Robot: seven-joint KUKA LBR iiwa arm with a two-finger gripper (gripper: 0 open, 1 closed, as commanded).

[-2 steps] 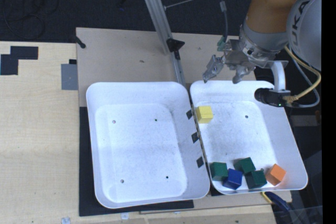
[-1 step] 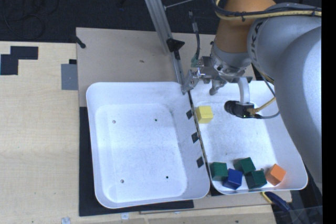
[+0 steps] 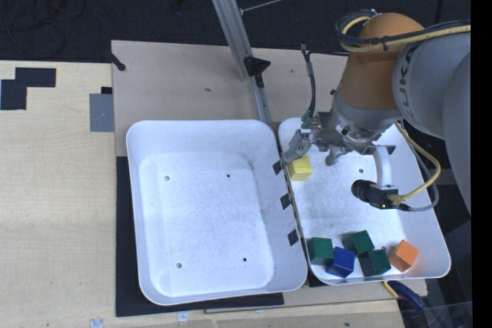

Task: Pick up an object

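Your two-finger gripper (image 3: 301, 154) sits with its fingers apart just above the small yellow cube (image 3: 300, 168), hard against the left wall of the right shallow white bin (image 3: 430, 261). Open floor lies to the cube's right; green, blue and orange blocks (image 3: 361, 253) crowd the near edge.

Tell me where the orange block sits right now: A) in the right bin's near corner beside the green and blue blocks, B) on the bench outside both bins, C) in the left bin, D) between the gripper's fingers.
A: the orange block lies in the right bin, at its near right corner, at the end of the cluster of green blocks and the blue block, well away from the gripper.
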